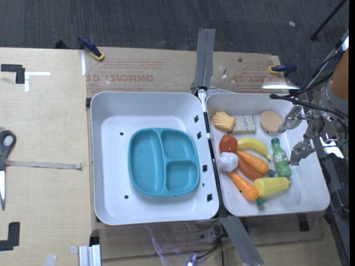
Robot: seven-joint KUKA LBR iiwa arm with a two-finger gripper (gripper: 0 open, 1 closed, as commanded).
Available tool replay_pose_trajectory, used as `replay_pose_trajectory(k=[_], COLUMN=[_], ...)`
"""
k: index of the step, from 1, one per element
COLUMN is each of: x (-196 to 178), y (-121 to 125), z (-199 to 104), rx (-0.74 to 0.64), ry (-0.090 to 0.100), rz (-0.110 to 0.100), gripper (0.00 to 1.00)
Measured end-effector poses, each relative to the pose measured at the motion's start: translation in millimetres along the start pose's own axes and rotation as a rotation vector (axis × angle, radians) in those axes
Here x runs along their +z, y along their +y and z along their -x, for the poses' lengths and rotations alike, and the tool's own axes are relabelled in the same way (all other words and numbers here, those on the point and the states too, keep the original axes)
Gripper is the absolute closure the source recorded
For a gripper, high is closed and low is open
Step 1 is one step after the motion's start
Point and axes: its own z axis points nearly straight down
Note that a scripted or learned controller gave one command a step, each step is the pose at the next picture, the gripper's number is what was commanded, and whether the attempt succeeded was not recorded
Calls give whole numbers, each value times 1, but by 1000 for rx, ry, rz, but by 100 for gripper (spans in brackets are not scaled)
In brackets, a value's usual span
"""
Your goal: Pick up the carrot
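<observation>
Two shallow white bins are sitting side by side on a bench, seen from above at a slant. The left bin (100,165) is holding a teal divided plate (165,161) with three compartments, lying flat near its middle. The right bin (310,195) is holding a cluster of toy foods toward its 9 o'clock side. Two carrots are lying there: one carrot (253,162) is resting near the middle of the cluster, slanting from 10 toward 4 o'clock, just below a banana (252,144) and touching a white garlic bulb (227,160) at its 9 o'clock end; a second carrot (244,185) is lying at 7 o'clock of the first, beside a yellow corn cob (271,187). A red tomato (228,143) is sitting at 11 o'clock of the first carrot, and a green bottle (280,158) is standing at its 3 o'clock. Along the bin's 12 o'clock wall a ridged yellow chip (223,120), a cracker (244,124) and a round tan biscuit (271,121) are lying in a row. The gripper (295,136) is hanging over the bin's 3 o'clock side, its two fingers standing apart with nothing between them, well apart from both carrots. A pair of scissors (4,154) is lying on the bench at the far 9 o'clock edge
</observation>
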Motion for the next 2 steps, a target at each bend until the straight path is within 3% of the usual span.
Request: replay_pose_trajectory(k=[1,2], x=[118,133], y=[39,69], z=[0,-46], rx=[-226,-219], ry=[-2,-5], rz=[0,-4], gripper=[0,0])
